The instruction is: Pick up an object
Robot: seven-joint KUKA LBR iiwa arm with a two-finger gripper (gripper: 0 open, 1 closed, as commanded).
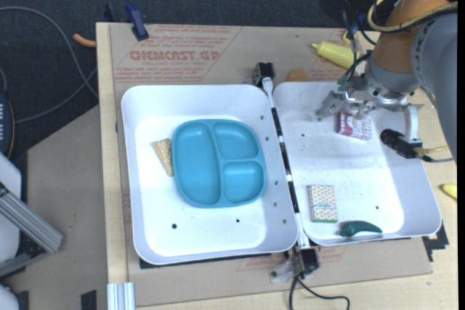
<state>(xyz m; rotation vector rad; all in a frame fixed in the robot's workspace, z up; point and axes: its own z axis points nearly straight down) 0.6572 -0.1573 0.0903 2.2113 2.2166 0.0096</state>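
My gripper (347, 105) hangs low over the far part of the right bin (378, 178). A small red and white packet (354, 126) lies on the bin floor just below and in front of it, touching or nearly touching it. Nearer the front of the same bin lie a pale patterned card (322, 202) and a small green thing (360, 229). In the left bin (145, 178) rests a blue divided plate (218, 160), and a tan cracker-like piece (162, 152) pokes out from under its left edge.
A yellow object (333, 52) and a small orange one (296, 74) lie on the cardboard behind the right bin. A blue clip (135, 20) sits at the board's far left corner. The ridge between the bins (282, 156) runs front to back.
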